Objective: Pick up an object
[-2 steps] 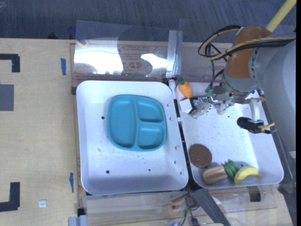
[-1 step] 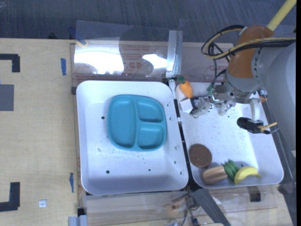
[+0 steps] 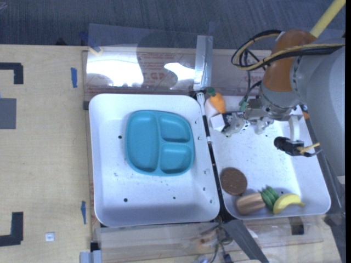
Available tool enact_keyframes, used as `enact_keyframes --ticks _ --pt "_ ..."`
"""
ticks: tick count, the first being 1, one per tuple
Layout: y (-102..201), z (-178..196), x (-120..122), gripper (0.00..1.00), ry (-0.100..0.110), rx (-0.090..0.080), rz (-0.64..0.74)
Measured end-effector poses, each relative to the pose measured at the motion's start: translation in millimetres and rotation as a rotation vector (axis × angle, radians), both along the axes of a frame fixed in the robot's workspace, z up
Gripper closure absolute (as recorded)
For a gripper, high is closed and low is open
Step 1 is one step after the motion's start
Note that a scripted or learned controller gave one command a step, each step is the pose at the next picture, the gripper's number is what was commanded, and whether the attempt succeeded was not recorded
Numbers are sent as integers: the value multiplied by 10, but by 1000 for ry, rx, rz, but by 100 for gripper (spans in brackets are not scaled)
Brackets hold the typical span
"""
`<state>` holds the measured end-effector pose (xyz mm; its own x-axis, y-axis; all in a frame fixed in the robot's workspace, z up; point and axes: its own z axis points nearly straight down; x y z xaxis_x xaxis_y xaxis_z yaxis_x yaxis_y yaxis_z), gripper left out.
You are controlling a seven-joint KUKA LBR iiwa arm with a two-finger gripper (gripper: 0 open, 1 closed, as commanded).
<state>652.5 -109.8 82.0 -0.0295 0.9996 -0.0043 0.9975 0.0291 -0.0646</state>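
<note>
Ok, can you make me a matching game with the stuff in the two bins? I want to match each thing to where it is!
Things:
1. blue divided plate
2. brown round cookie
3. yellow banana
4. orange carrot

Places:
A. far corner of the right bin, by the divider
B. middle of the left bin
C. near edge of the right bin, beside a green thing
D. right bin, close to the divider, just above the bread roll

Pairs: 1-B, 2-D, 3-C, 4-A

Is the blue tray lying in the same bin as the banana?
No. The blue tray lies in the left bin, while the banana lies in the right bin.
</note>
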Motion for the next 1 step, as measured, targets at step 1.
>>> enact_keyframes --ticks 1 --pt "-27 -3 6 0 1 7 3"
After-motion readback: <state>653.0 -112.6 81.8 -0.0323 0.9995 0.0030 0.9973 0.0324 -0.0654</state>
